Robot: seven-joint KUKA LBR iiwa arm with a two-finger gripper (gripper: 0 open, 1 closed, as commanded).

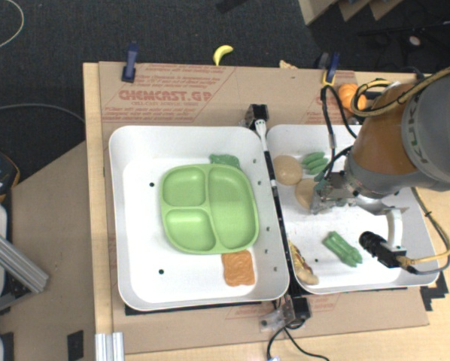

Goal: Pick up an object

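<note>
Camera view shows the gripper (320, 200) low in the right bin (413, 273), just beside a tan lump (306, 194) on its left; finger state cannot be told.

A flat brown cardboard-covered bench (172, 96) with red printed lettering carries two shallow white plastic bins side by side, touching: the left bin (131, 201) and the right bin (405, 273). Blue clamps (129, 62) grip its far edge, beside a small yellow banana-shaped piece (223, 53).
</note>
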